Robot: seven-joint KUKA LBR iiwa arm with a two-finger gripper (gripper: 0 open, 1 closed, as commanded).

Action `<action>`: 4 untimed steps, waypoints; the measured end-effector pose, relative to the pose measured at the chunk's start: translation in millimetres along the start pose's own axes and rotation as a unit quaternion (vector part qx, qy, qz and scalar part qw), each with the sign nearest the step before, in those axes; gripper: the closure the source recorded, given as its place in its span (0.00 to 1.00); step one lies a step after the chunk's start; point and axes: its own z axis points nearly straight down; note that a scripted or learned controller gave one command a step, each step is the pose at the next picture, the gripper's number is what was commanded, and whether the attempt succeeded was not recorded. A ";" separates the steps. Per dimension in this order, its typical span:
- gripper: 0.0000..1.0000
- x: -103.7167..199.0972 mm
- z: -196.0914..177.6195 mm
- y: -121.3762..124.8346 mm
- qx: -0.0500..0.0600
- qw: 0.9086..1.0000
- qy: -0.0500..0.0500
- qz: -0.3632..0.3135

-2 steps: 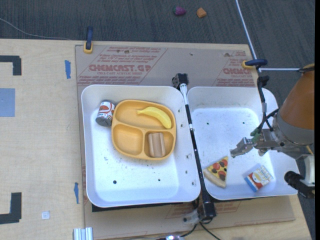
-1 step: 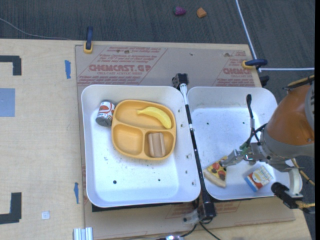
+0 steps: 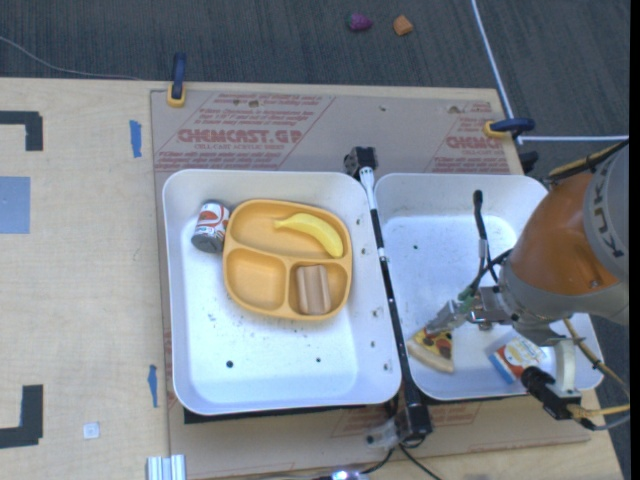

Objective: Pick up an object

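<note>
Two shallow white bins sit side by side on the desk (image 3: pixel 90 298). The left bin (image 3: pixel 250 368) holds a yellow divided tray (image 3: pixel 262 278) in its upper half. A banana (image 3: pixel 312 232) lies in the tray's long top compartment, a brown sausage-like piece (image 3: pixel 313 290) lies in the lower right compartment, and the lower left compartment shows bare yellow. A small red and white can (image 3: pixel 209 226) lies on its side on the bin floor, touching the tray's left edge.

The right bin (image 3: pixel 430 228) holds a pizza slice (image 3: pixel 434 350) near its lower left corner, and a small white packet with red and blue print (image 3: pixel 512 359) further right along the bottom edge. The arm (image 3: pixel 560 253) reaches in from the right, its gripper (image 3: pixel 448 317) low over the bin, just above the pizza slice. Whether the gripper is apart or together cannot be told from this angle, and nothing is visibly held in it.

Beyond the desk, two small items lie on the dark floor (image 3: pixel 300 18), one purple (image 3: pixel 359 22) and one orange (image 3: pixel 402 26).
</note>
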 end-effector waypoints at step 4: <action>1.00 1.0 -11.8 3.2 -0.004 1.000 0.000 -0.001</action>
